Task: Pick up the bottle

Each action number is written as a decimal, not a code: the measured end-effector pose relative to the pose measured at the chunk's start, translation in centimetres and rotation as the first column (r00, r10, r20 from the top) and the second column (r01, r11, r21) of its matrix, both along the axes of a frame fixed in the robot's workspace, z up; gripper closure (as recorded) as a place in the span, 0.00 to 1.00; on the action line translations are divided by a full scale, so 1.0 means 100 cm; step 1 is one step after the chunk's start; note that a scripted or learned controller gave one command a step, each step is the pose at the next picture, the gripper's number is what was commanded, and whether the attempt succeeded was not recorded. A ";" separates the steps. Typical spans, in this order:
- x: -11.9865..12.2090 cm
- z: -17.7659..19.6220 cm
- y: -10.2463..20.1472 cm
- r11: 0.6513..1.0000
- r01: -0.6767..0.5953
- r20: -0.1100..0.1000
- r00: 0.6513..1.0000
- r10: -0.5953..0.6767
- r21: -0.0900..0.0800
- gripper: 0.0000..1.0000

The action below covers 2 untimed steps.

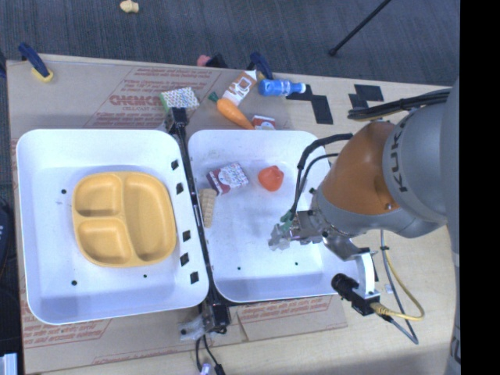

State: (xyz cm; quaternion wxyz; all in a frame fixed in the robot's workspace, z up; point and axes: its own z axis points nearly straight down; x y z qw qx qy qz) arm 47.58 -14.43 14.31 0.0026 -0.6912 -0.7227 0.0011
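A yellow divided plate (123,217) lay in the bin (31,233) far left of the tool (283,237). Nearer, up and left of the tool, sat a red-and-white carton (227,178), a red ball (271,178) and a tan cone (208,206). A carrot (233,113) rested on the tabletop (117,92) beyond.

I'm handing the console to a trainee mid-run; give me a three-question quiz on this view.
1. True or false: the yellow divided plate lies in the left bin.
2. Which lies nearest the gripper? A) blue bottle B) red ball C) carrot
3. Is the blue bottle inside a bin or outside on the bench?

Key: 1 true; 2 B; 3 outside, beyond the right bin.
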 end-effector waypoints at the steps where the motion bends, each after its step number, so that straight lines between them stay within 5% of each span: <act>1: 0.000 0.026 -0.067 0.973 0.229 0.002 0.973 -0.229 -0.003 1.00; 2: 0.001 0.052 -0.014 0.992 0.129 0.003 0.992 -0.129 -0.001 1.00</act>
